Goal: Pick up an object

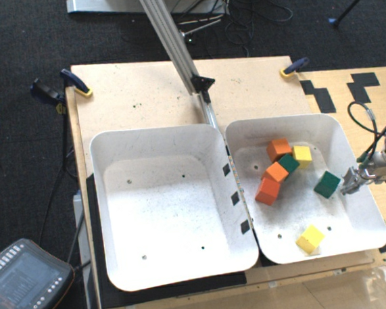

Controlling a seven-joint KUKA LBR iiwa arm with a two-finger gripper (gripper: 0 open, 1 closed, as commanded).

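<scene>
Right white shallow plastic bin (355, 143) holds all the candidates: two orange cubes, one far (278, 149) and one nearer (274, 172), with a long orange block (267, 192) at the near-left end of the cluster; a small dark green cube (289, 163) wedged between them and a yellow cube (302, 154) on the far right of the group. Apart from the cluster sit a larger green cube (327, 185) toward the right wall and a second yellow cube (310, 239) near the front. Left white bin (108, 192) sits just beside it on the pale wooden desk (146, 87). End effector (350, 183) is at the right wall of the right bin, just beside the larger green cube; cannot tell from this angle whether it is spread or closed, and nothing is visibly between its tips. Judgement: approach stage, no grasp yet. The larger green cube is the sensible target, being isolated and closest. To do it well: centre over the cube instead of coming in from its right edge, align with two opposite flat faces, keep clear of the bin wall, descend fully before closing. Risk: a side contact pushes the cube left rather than capturing it.
</scene>
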